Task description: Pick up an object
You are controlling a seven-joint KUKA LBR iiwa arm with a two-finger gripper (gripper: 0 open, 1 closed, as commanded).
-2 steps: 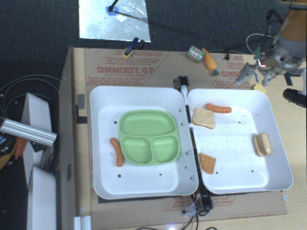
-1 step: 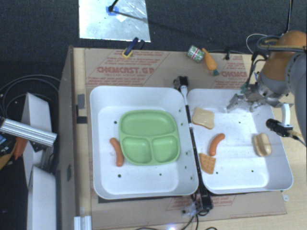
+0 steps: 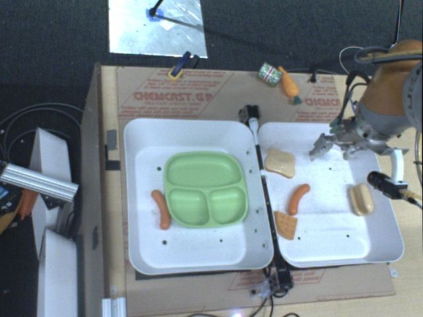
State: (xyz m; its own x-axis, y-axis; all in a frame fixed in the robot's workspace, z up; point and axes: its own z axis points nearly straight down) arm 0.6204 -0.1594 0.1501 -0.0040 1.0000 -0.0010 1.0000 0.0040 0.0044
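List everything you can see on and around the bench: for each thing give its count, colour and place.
bins: two, white, side by side on the bench
divided plate: one, green, in the left bin
sausages: two, orange; one in the left bin beside the plate, one in the right bin
bread slice: one, tan, right bin, far left corner
waffle piece: one, tan, right bin, near left
bun: one, pale brown, right bin, right side
carrot: one, orange, behind the bins
arm: one, grey and orange, over the right bin
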